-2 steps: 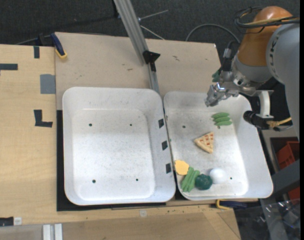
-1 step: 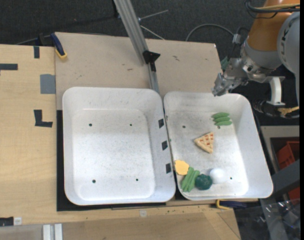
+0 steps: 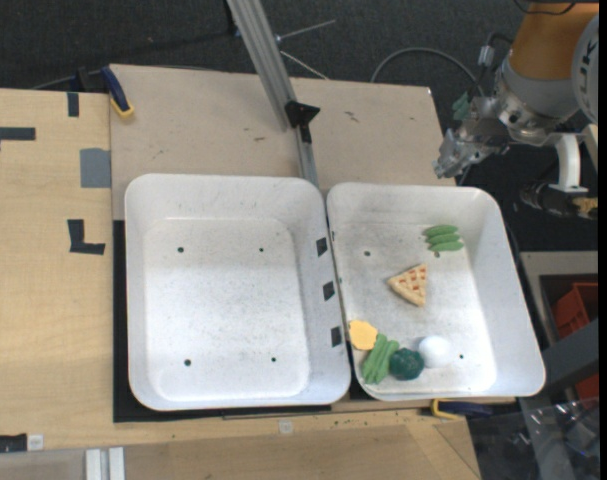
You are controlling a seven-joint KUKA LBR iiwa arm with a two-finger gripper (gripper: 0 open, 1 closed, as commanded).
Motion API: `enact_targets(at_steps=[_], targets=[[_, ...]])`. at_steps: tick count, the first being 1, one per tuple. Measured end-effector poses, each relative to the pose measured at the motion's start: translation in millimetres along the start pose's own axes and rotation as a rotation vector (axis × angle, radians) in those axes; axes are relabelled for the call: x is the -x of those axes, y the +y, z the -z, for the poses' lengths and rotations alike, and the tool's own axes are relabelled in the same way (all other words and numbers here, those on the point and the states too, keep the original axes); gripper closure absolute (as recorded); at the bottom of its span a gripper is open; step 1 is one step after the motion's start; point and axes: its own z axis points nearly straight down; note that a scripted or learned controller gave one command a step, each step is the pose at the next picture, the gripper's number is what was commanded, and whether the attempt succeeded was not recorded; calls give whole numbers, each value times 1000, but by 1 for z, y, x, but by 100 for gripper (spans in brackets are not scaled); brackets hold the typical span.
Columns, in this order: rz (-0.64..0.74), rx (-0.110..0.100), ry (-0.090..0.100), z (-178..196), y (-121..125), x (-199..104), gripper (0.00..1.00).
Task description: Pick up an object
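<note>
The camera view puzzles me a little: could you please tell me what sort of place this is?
Most likely a robotics lab's grasping test bench: two shallow white bins sit side by side, the right one holding small toy foods like a waffle wedge, with a grey-and-orange arm's gripper above its corner.

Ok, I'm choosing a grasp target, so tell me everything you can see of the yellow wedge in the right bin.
The yellow wedge is a small triangular piece, pale yellow-orange with a reddish grid on top, like a toy waffle or pizza slice. It looks like plastic. It lies flat near the middle of the right bin, pointed end toward the bin's near right. Nothing touches it: the green pods lie apart beyond it, and the gripper is above the bin's far rim.
</note>
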Motion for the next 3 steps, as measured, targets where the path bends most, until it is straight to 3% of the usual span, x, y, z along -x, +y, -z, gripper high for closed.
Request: enact_targets(at_steps=[2, 3], targets=[[5, -7, 1, -31, -8, -112, 100], [5, -6, 2, -25, -17, -165, 100]])
